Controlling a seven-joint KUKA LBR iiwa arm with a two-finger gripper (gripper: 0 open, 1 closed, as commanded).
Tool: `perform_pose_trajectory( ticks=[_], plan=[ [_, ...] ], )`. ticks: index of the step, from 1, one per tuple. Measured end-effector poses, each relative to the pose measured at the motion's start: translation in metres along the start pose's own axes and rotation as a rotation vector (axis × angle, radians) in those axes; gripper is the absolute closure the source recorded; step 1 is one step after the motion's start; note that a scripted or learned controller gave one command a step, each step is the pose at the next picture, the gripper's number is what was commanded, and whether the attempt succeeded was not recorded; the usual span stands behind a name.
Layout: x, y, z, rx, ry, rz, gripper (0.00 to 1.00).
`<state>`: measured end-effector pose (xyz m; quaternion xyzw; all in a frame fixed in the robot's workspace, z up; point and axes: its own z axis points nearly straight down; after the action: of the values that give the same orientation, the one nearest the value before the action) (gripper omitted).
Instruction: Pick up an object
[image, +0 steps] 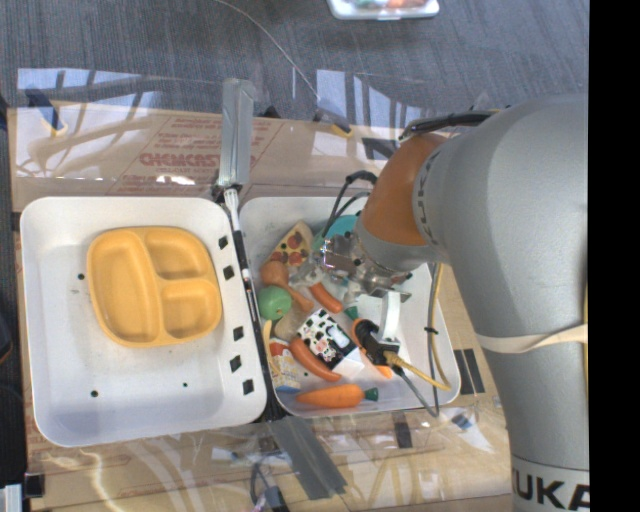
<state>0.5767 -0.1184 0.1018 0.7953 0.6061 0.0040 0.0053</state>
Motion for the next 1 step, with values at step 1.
perform_pose_trajectory(
  ticks=[1],
  plan=[
    [0.0228, -0.0485, -0.0938, 0.010, 0.003, 0.042, 0.00]
  ],
)
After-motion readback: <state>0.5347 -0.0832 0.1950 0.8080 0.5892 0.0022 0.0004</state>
